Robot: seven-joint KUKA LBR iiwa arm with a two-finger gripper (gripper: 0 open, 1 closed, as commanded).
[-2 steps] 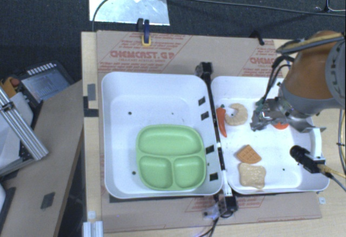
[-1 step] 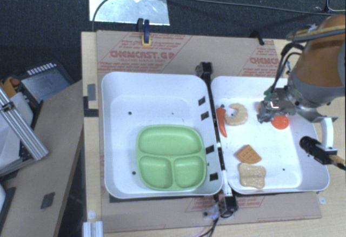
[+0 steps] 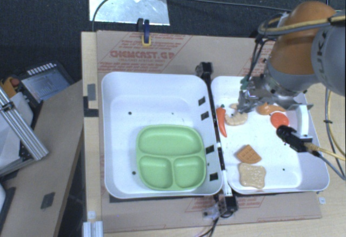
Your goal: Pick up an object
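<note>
Near right bin's [image 3: 319,176] far edge: fingers [image 3: 246,102].

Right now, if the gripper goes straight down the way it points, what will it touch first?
Probably the pale round cookie in the right bin: the gripper hangs just above it. The carrot lies close beside it, and from this slanted view depth is unclear, so it could be met first instead.
</note>
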